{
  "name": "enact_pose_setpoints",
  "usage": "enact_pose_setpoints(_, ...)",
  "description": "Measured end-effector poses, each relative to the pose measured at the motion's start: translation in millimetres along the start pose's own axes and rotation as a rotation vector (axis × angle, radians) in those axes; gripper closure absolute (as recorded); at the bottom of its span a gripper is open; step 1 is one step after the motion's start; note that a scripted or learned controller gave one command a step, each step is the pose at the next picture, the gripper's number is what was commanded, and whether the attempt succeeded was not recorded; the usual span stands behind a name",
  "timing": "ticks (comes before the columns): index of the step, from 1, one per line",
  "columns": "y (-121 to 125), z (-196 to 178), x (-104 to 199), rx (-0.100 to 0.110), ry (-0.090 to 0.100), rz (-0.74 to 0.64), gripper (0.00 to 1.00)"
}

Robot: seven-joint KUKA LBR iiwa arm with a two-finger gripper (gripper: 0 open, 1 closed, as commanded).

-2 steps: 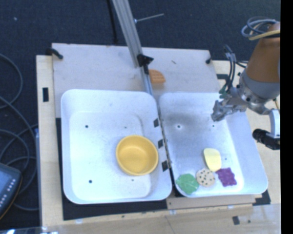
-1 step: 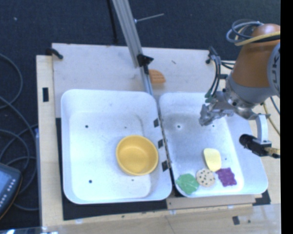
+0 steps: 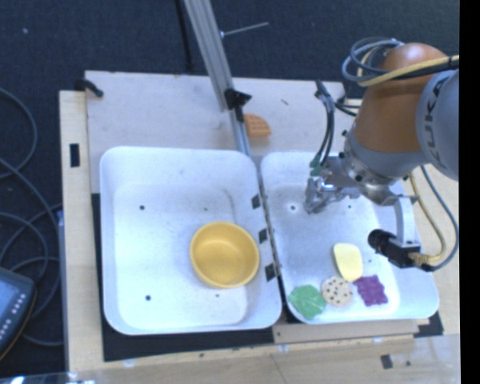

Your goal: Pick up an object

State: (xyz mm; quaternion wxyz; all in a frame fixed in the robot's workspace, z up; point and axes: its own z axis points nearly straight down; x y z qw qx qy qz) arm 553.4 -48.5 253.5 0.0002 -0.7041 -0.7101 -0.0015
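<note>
My gripper (image 3: 316, 201) hangs over the upper left part of the right bin (image 3: 292, 238), its metal fingers pointing down with nothing seen between them. In that bin's lower area lie a pale yellow piece (image 3: 347, 260), a tan cookie (image 3: 336, 291), a purple piece (image 3: 372, 290) and a green round piece (image 3: 306, 301), all below and to the right of the gripper. A yellow bowl (image 3: 224, 254) sits in the left bin (image 3: 136, 214), near its right wall.
An orange object (image 3: 257, 126) lies on the bench behind the bins. A slanted metal pole (image 3: 212, 50) runs from the top down to the divider between the bins. A black connector (image 3: 388, 246) hangs off the arm over the right bin.
</note>
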Motion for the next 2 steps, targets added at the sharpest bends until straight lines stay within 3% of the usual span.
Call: enact_pose_setpoints(2, -34, -3, 111, 0.002, -0.001, 0.0, 1.0)
